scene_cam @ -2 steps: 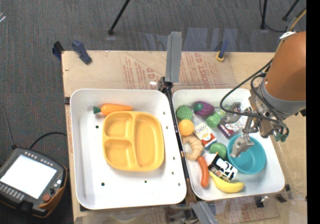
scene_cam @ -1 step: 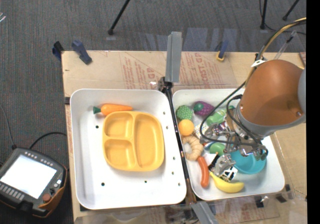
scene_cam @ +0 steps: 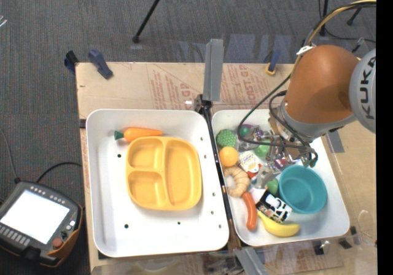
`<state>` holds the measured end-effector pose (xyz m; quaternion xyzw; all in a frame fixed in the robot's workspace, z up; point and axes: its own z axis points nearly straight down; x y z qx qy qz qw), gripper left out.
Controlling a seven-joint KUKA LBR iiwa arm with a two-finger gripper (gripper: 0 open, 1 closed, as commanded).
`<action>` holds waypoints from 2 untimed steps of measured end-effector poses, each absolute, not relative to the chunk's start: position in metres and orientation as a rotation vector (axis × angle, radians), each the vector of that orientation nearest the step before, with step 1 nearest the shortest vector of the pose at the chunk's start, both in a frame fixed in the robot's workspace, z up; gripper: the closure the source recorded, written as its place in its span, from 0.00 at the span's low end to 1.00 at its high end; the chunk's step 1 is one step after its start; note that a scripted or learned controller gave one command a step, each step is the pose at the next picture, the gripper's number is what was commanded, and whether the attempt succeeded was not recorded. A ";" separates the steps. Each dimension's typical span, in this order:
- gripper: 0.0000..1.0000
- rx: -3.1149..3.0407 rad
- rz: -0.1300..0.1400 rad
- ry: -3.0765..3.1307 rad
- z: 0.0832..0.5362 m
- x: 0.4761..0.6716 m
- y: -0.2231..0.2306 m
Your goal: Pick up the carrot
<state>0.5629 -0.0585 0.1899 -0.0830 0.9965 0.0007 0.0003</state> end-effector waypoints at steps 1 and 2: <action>0.00 -0.068 0.003 3.143 0.139 0.597 -0.122; 1.00 -0.076 0.002 3.135 0.152 0.599 -0.121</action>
